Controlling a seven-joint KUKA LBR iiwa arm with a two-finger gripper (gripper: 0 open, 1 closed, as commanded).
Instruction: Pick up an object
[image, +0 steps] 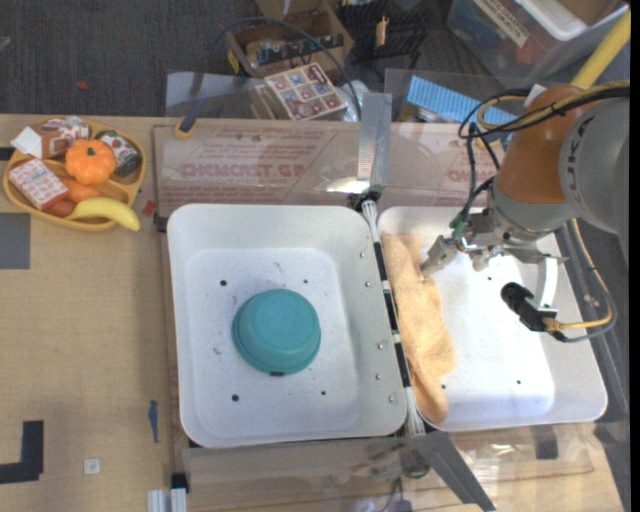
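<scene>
Your gripper (440, 258) hangs over the right bin (520, 390); finger spread can't be told. The cloth (420, 320) lies just below and left, its long axis along the bin's left wall, top end nearest

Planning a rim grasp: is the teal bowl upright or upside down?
Upside down: the teal bowl shows a flat base ring, no hollow, in the left bin.

A yellow dish (30, 205) is sitting at the bench's far left corner, holding a small orange pumpkin (90, 161), a banana (105, 210) and small packets. A blue corrugated sheet (440, 100) is lying behind the bins.
</scene>
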